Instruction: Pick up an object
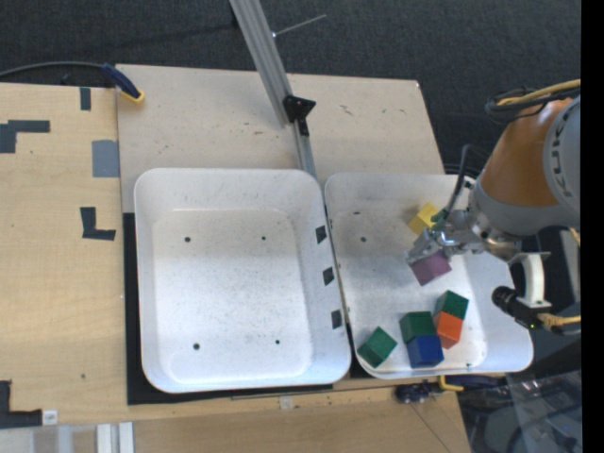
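Observation:
My gripper (427, 248) reaches from the right into the right bin (377, 206), near its middle. A purple block (433, 269) lies right under its tip, touching or nearly touching it; whether it is gripped I cannot tell. Just behind the gripper, toward the bin's far side, sits a yellow block (423, 218). Near the bin's front lie a green block (377, 344), a second green block (415, 326), a blue block (425, 350), an orange block (449, 328) and a third green block (453, 304).
The left bin (226, 281) sits beside the right one, their rims meeting in the middle. A grey metal pole (269, 55) slants down from the top to the bins' far edge. The wooden bench (57, 215) extends to the left.

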Available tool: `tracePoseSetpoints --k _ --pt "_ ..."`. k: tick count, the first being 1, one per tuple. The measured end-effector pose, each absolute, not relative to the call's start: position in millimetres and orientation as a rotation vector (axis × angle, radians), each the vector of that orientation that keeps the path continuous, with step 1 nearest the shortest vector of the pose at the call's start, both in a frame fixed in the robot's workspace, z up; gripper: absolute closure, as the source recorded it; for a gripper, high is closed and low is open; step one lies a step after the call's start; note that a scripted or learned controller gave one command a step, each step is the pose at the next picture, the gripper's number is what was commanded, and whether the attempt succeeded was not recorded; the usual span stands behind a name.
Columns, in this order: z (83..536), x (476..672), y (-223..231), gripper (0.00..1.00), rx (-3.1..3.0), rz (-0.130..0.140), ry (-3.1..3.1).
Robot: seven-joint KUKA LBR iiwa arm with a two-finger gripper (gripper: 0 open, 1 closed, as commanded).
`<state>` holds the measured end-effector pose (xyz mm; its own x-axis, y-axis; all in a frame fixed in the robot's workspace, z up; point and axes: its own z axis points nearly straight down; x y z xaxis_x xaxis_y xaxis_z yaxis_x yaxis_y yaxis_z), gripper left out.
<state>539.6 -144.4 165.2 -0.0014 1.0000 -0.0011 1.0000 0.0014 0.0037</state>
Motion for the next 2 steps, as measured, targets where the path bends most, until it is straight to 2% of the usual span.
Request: tracePoseSetpoints --k 1,2 --pt "208.6 535.8 -141.2 1.00 2.218 0.002 2.222" --pt "223.0 536.2 -140.7 1.00 2.220 0.000 2.223"
